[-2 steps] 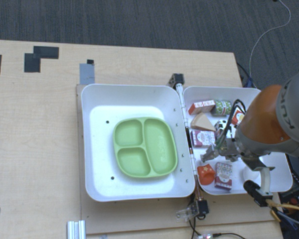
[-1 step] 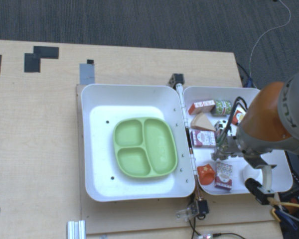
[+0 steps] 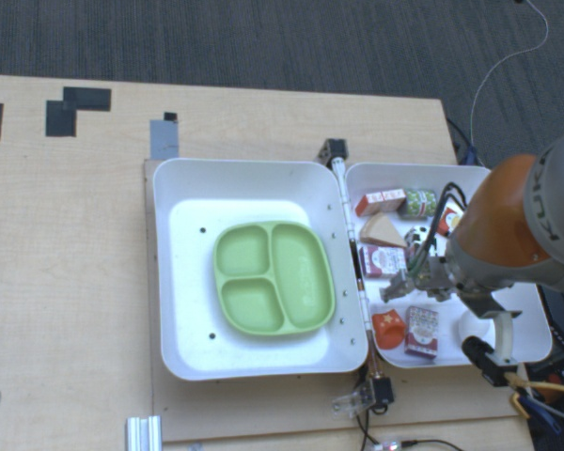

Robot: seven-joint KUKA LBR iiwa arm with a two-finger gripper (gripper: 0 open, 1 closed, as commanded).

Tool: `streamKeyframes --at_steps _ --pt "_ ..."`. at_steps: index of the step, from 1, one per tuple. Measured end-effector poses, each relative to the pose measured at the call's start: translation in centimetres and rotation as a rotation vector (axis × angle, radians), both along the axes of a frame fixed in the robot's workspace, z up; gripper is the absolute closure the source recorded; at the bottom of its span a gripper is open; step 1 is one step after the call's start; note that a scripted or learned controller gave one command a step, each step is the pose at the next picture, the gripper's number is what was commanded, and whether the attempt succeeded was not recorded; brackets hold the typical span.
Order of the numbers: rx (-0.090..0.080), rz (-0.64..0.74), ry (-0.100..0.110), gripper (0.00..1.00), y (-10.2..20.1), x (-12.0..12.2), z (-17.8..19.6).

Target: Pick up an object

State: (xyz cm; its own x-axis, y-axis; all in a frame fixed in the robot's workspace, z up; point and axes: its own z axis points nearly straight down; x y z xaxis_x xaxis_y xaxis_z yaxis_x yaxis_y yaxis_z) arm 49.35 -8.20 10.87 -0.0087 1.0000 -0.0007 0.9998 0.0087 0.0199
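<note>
Right bin point(image 3: 536, 346), near edge: red item point(image 3: 387, 327) beside red-and-white packet point(image 3: 422, 331). Above these, gripper point(image 3: 421, 285) low over bin middle, beside dark red packet point(image 3: 383, 261); finger state cannot be told. Farther: tan wedge point(image 3: 383, 230), small red box point(image 3: 382, 199), green packet point(image 3: 419, 201). Left bin point(image 3: 164, 252): green divided tray point(image 3: 273, 277) centred.

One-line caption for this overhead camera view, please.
KUKA arm reaches over the right bin of small food items; a green divided plate lies in the left bin.
</note>
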Motion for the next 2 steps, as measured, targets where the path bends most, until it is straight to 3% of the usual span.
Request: streamKeyframes --at_steps 1,2 --pt "0.000 -0.007 0.013 0.00 -0.2 -0.5 -2.2" --pt "0.000 -0.004 0.006 1.00 -0.1 -0.2 -1.1"
